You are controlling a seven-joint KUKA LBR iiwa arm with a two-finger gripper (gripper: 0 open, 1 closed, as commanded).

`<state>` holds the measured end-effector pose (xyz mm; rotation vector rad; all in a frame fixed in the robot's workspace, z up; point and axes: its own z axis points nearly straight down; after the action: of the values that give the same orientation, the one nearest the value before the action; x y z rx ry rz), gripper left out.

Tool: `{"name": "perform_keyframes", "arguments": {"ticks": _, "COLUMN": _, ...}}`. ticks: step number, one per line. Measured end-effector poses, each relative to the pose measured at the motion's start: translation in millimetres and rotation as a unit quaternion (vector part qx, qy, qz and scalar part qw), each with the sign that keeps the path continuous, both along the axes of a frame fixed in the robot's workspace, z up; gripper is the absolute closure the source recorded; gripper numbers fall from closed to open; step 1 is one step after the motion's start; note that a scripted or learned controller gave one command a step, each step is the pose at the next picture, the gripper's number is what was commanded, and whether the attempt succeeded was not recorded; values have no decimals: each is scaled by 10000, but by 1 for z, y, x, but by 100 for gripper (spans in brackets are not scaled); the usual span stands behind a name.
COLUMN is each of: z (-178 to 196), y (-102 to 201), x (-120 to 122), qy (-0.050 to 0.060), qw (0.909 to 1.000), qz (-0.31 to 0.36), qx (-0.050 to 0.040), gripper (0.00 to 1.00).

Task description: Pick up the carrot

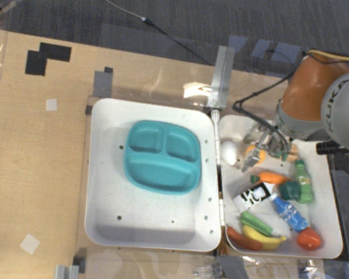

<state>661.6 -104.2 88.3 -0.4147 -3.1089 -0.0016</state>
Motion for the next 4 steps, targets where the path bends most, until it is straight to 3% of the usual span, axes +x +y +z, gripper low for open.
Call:
{"name": "perform_keyframes", "arguments": {"ticks": 1, "z": 15, "y": 1, "x": 6, "qy": -129, "qw": 9999, "qz": 23, "qx": -20, "gripper": 100}}
{"name": "perform_keyframes", "arguments": {"ticks": 2, "z": 12, "y": 2, "x": 2, "qy": -52, "qw": 10000, "qz": 26, "qx": -8, "gripper": 0}}
{"name": "perform_keyframes", "arguments": {"ticks": 3, "z": 0, "y": -27, "x": -43, "qy": -81, "qw": 9842, "qz": 1770, "qx": -16, "gripper": 0}}
{"name": "perform_keyframes", "arguments": {"ticks": 4, "z": 15, "y": -26, "x": -39, "qy": -144, "qw": 9838, "qz": 1784, "qx": -37, "gripper": 100}}
